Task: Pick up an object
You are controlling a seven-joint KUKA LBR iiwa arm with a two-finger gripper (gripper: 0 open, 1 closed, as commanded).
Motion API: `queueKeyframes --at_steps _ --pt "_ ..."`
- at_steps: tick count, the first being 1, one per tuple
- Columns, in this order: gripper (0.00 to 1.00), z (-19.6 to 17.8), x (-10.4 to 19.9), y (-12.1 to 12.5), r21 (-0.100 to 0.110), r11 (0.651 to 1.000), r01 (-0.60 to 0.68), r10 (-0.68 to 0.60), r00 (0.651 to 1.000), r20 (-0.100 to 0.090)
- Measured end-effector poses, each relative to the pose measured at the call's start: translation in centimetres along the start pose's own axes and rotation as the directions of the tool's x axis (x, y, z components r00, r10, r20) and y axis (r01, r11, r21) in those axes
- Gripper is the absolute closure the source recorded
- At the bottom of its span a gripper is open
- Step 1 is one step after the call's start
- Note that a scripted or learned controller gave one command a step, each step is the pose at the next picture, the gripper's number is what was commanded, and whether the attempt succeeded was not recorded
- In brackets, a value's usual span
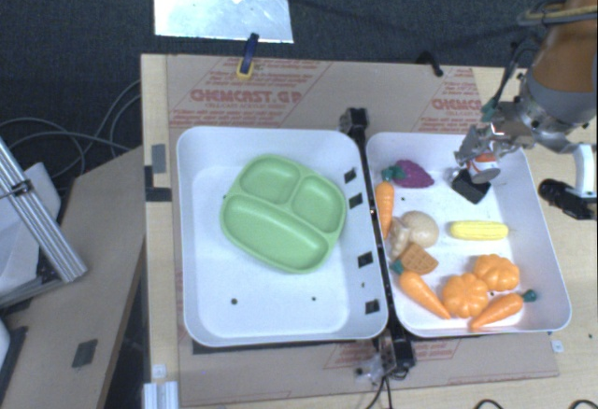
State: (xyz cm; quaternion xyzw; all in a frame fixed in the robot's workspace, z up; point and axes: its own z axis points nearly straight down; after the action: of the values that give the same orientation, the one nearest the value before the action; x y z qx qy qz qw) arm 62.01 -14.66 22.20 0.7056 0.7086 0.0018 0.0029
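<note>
Gripper (pixel 472 176) over right bin's (pixel 551 253) far edge, jaws' state unclear, purple eggplant (pixel 411 175) and corn (pixel 478 231) nearby, green plate (pixel 282 211) mid left bin (pixel 201 239).

A brown worktop (pixel 280 85) printed with red lettering carries two shallow white bins set side by side, their inner rims touching along a black clamp strip (pixel 360 202). The left bin (pixel 201 304) sits squarely on the board; the right bin (pixel 551 276) reaches toward the board's right edge. A yellow-and-blue clip (pixel 248 57) lies at the worktop's far edge.
</note>
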Motion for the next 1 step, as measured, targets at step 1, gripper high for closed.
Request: queueKeyframes --at_steps 1 --pt "1.0 -0.23 0.0 0.08 0.004 1.0 0.0 0.0 1.0 -0.001"
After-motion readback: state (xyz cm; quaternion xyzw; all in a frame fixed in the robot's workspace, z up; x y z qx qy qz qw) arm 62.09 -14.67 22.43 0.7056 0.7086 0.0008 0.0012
